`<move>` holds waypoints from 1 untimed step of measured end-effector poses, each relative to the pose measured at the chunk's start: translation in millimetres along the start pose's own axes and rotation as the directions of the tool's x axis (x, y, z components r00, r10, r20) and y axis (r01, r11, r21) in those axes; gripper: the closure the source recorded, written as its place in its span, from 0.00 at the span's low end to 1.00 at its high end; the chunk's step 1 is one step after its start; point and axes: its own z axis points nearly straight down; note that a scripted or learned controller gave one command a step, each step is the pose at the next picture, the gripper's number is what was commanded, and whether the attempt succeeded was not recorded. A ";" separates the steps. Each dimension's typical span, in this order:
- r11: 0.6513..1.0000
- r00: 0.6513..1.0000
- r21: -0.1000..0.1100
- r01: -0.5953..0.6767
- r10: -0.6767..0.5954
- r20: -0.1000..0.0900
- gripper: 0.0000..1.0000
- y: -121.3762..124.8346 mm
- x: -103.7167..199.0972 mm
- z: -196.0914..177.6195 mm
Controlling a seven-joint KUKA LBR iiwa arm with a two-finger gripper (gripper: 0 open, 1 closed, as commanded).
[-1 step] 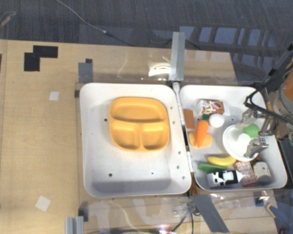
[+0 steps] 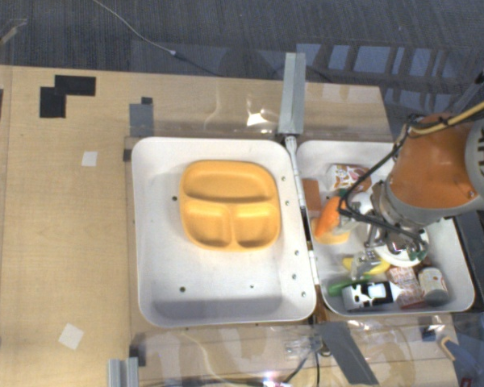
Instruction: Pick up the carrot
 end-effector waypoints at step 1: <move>0.992 0.992 0.012 0.123 -0.123 0.023 0.00 -9.3 -63.2 18.8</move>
